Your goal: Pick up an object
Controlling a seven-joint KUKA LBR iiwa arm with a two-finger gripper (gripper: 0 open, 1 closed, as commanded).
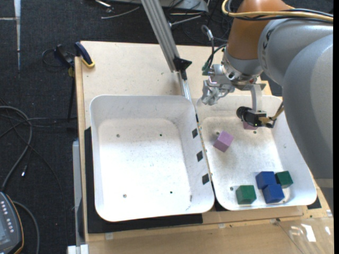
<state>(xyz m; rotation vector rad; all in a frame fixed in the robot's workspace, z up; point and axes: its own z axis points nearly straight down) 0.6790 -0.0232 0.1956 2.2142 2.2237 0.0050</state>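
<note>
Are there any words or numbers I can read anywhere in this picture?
None can be read.
The black tags on the wall between the bins: too small to tell if they carry writing.
The device at the bottom left corner: small marks, too blurred to read.

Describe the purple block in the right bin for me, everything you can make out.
The purple block is a small pale lilac cube, matte, looking like foam or painted wood. It rests on the floor of the right bin, in the upper left part, turned at an angle to the bin walls. It lies alone: nothing touches it, the blue and green blocks sit apart near the front edge, and the end effector hangs above and behind it.
</note>
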